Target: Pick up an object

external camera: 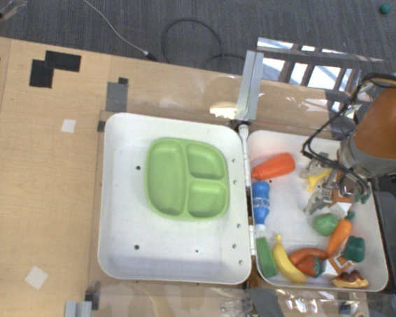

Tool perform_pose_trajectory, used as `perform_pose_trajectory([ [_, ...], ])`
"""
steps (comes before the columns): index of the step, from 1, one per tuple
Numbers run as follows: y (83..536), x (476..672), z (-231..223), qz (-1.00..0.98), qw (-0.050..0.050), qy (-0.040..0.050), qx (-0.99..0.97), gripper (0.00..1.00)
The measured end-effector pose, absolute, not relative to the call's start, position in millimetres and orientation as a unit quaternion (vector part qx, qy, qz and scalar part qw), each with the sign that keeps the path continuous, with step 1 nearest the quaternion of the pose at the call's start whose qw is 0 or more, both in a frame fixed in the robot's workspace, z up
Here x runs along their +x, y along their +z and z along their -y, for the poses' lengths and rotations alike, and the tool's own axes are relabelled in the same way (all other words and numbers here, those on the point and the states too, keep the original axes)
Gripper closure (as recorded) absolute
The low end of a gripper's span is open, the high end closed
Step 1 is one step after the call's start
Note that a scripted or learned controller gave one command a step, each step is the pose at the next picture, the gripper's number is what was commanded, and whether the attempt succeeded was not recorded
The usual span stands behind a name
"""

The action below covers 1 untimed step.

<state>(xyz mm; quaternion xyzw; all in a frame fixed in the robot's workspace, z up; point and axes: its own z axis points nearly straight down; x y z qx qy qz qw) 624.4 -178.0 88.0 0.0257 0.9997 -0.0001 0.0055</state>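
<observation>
White plastic, two shallow bins side by side on the wooden bench [32, 193], and I will place everything against the right bin [376, 275].

Nearest its front wall lies a banana [288, 261], curved, with a dark green piece [266, 256] touching it on the left and a red-orange toy [308, 258] just behind it. At the front right corner sits a brown-and-orange bit [349, 278]; I cannot make out what it is. Close behind that stands a green block [354, 248], and a carrot [340, 235] leans slantwise between it and a green pepper [325, 222].

Along the bin's left wall a blue-and-white bottle [260, 202] lies lengthwise, and farther back an orange pepper-like toy [274, 166] rests near the back left.

Right of the bin's middle, the gripper [324, 194] hangs over the floor just behind the green pepper, a yellow piece [313, 177] showing beside it. Whether its fingers are spread or closed, I cannot tell from here; nothing is seen held between them. The grey arm with its orange band [391, 125] comes in over the bin's back right corner.

Left of that bin, the other bin [114, 251] holds a green divided plate [186, 178].
</observation>
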Motion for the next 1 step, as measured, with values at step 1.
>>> perform_pose_trajectory([
  [1, 102.5, 628.1, 176.9, -1.0, 0.012, -0.0013, 0.023, 1.0],
])
